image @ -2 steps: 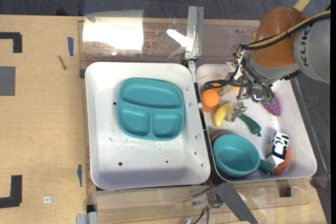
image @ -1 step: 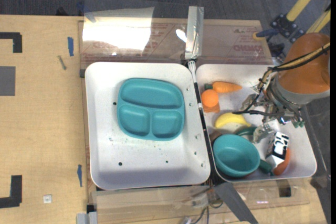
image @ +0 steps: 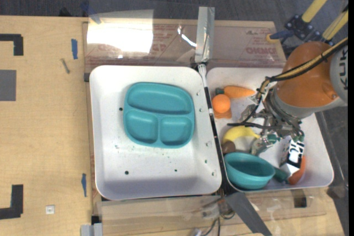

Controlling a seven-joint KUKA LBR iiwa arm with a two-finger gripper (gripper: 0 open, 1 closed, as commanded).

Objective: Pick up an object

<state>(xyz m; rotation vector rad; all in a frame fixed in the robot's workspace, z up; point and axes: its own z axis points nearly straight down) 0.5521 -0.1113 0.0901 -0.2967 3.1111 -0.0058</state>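
Wooden surface (image: 38, 135) carries two white bins side by side. Left bin (image: 105, 135) holds one teal divided plate (image: 159, 114), lying flat near the middle.

Right bin (image: 319, 158) is crowded:
- carrot (image: 239, 92) at the far wall
- orange ball (image: 221, 104) just beside the carrot
- yellow banana (image: 239, 133) mid-bin
- small brown piece (image: 228, 147) touching the banana's near end
- teal bowl (image: 249, 169) upright at the near wall
- red-orange piece (image: 297, 171) in the near right corner

Claw (image: 264, 131) hangs low over the right bin, just beside the banana's right end. Cannot tell if it is released or clenched, as the linkage is too cluttered to read. Nothing visibly held.

Likely target is the banana, being the closest thing. It looks like a toy: probably light, stiff plastic, smooth and a bit slippery. The curved body may roll or squirt out, so the best hold is across the thick middle, square to its length. The bowl rim and brown piece sit near and could get nudged. The ball would roll away, and the carrot tapers, so grip that at its fat end.
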